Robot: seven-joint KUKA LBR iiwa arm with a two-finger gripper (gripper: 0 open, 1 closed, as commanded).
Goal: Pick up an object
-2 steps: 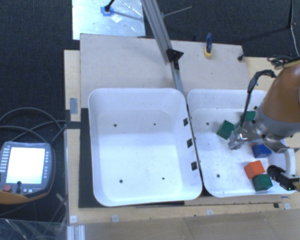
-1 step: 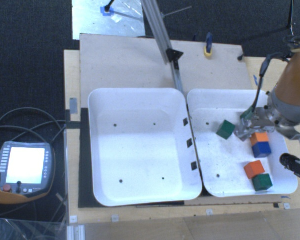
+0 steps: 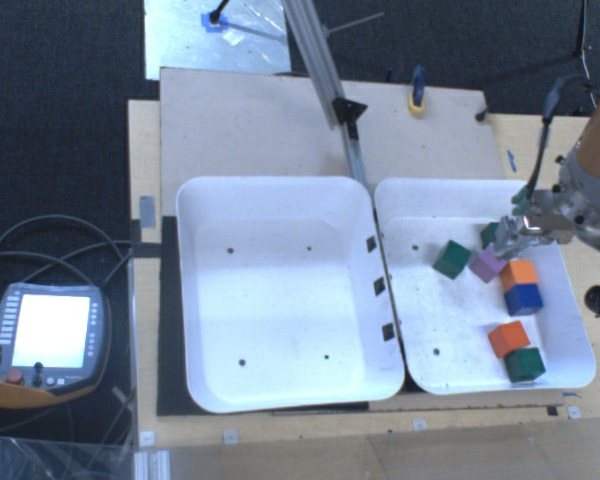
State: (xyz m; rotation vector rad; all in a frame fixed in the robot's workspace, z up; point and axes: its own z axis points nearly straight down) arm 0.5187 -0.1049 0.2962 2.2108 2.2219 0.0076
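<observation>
The right bin (image 3: 420,368) holds several small blocks. A green block (image 3: 451,259) and a purple block (image 3: 487,264) lie near its middle. An orange block (image 3: 521,272) sits against a blue block (image 3: 523,299) to their right. Another orange block (image 3: 509,337) and a green block (image 3: 525,364) lie near the front right corner. My gripper (image 3: 507,232) reaches in from the right, low over the bin's back right part. It is just above the purple block and partly covers a dark green block (image 3: 491,234).
The left bin (image 3: 195,268) stands beside the right one, and their walls meet at the centre. A slanted metal pole (image 3: 320,58) rises behind the bins. A teach pendant (image 3: 45,343) with cables lies at the far left.
</observation>
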